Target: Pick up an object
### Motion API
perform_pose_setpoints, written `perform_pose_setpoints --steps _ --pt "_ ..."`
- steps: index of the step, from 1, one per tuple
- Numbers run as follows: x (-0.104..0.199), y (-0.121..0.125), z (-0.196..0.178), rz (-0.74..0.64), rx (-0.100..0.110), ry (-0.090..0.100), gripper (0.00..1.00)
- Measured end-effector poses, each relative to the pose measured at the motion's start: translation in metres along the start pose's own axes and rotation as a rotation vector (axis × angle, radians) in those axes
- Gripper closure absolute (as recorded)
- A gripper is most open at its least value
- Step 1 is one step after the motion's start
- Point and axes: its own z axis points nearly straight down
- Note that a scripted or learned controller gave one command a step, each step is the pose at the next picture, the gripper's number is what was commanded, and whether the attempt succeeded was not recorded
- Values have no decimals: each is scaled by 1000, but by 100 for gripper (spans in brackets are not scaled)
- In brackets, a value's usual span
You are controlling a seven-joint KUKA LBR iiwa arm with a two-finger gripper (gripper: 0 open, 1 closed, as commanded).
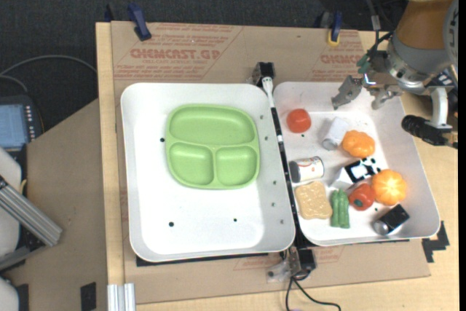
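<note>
Gripper (365, 91) spread open over right bin's (313, 92) bare far edge, holding nothing, tomato (298, 120) well apart

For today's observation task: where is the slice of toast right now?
The slice of toast lies in the right bin, near its front left, between the small can and green vegetable.

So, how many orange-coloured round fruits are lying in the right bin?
2. One orange fruit lies mid-bin, beside the pale cylinder; the other orange fruit lies nearer the front right, touching the red tomato.
</note>
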Motion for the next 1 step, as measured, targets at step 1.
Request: perform_pose_setpoints --steps 1 --pt "82 11 0 -8 0 4 0"
